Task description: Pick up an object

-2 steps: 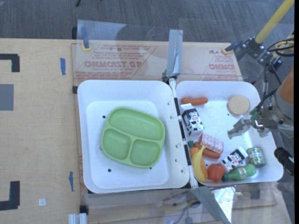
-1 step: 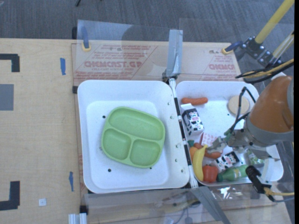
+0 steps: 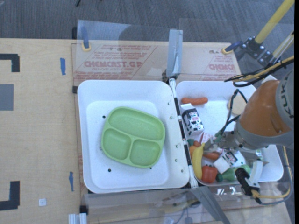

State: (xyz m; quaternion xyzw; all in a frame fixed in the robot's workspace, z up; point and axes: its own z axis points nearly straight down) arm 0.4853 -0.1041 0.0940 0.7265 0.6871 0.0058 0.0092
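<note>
Along the near edge of the right bin [image 3: 275,171] lay a heap of small toy foods, crowded toward its near-left corner. A red pepper-like piece [image 3: 210,173] sat nearest the edge, touching the lower end of a yellow banana [image 3: 197,159] that ran along the bin's left wall. Beside them a green piece [image 3: 227,175] showed, and a white block with printing [image 3: 230,160] lay just above it, with an orange carrot-like piece [image 3: 211,156] between the block and the banana. The heap was too tangled to tell which item was the target.

The gripper [image 3: 226,143] hung over the middle of this bin, directly above the heap; its wrist hardware hid the fingers, so their opening and whether anything was gripped could not be told. The arm [image 3: 264,113] entered from the bin's right edge, its orange band bulging over the bin's right half, with black cables trailing across it.

Farther back, a white carton with black cow patches [image 3: 193,121] lay against the left wall, and a reddish-orange sausage [image 3: 194,100] rested near the far edge.

In the left bin [image 3: 88,97], 1 green plate with 3 compartments [image 3: 133,136] sat around the middle, tilted slightly relative to the bin's edges.
</note>
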